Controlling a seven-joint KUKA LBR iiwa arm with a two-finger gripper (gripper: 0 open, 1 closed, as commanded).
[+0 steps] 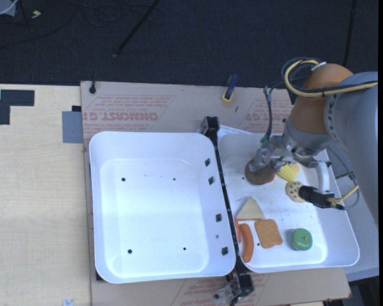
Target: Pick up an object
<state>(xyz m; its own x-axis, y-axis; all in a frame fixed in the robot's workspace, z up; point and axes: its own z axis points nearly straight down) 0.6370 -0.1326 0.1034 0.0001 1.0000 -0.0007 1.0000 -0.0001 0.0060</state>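
Reaching in from the right, hovered low over the right bin [345,250] with the gripper [263,164] just above a brown round object [260,174].

From the camera above the bench: could not tell whether the gripper was spread or pressed together, its tip hidden against the brown piece near the bin's upper left. Lay just right of that a yellow object [288,170], partly under the wrist, and below it a tan spotted round piece [294,190]. Sat lower in the same bin a pale wedge [251,209], an orange square cracker [268,233], a red sausage [246,241] along the left wall and a green round object [301,239]. Stood beside it, touching, the left bin [102,171].
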